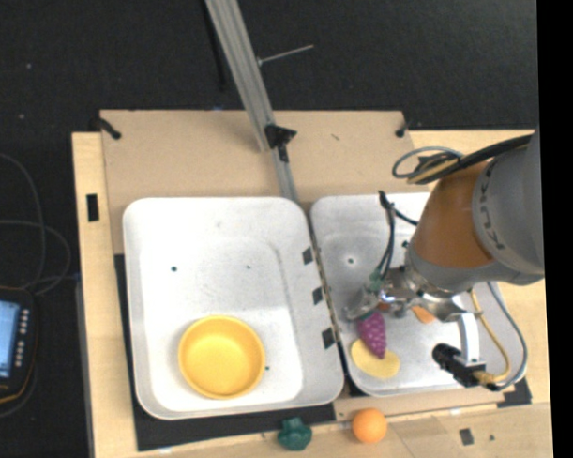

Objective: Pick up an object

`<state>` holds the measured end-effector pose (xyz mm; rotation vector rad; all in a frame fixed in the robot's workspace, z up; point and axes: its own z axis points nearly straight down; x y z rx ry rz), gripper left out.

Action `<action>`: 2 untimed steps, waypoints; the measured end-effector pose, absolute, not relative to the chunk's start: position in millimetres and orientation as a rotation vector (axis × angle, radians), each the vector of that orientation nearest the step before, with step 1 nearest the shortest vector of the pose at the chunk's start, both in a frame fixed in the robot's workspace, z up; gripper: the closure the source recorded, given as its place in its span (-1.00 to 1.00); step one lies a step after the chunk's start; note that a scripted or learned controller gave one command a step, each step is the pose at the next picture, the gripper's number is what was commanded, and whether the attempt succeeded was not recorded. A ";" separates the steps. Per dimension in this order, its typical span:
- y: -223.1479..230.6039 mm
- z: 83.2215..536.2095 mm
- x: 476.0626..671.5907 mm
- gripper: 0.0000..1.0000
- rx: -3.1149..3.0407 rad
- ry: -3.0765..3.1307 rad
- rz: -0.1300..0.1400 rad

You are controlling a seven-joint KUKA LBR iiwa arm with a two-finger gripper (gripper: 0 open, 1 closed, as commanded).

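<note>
Yellow bowl (221, 356) sits in the left bin (174, 237). In the right bin (348, 232), a purple grape bunch (373, 332) lies just under the gripper (375, 305), overlapping a pale yellow piece (378, 364). Can't tell its grip state.

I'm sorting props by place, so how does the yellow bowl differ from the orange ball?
The bowl is yellow, open and hollow; the ball is orange and solid-looking. The bowl is far larger than the ball. The bowl sits inside the left bin; the ball rests outside both bins, on the bench edge. Both look round from above.
</note>
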<state>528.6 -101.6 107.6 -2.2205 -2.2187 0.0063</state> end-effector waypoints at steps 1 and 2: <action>-101.6 122.0 531.3 1.00 -2.228 -2.218 -0.006; -106.8 182.8 540.5 1.00 -2.223 -2.229 -0.007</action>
